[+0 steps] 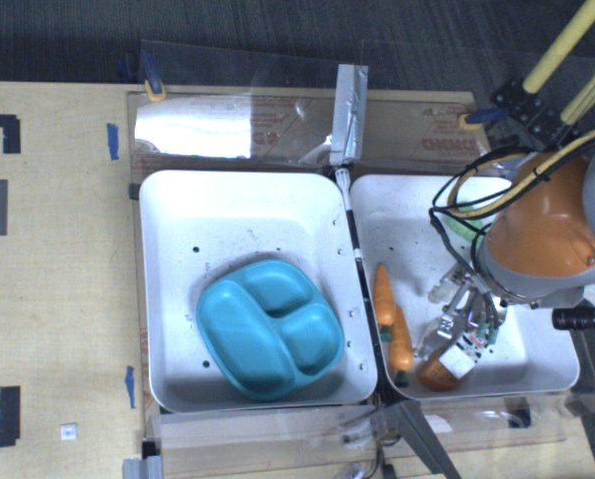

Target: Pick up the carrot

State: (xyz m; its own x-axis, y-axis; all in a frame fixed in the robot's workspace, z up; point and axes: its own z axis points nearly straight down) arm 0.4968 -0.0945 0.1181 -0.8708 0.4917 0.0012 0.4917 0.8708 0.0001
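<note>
1. Carrot (390,322) is seen lying lengthwise against the left wall of the right bin (547,362), tip toward the near side.
2. Tool (455,339) is lowered just right of the carrot; a brown item (438,374) sits at its near side. Finger state cannot be told.
3. Arm (537,233) is bent down from the right.
4. Risk: the bin wall may block a finger, or the brown item may be taken instead.
</note>
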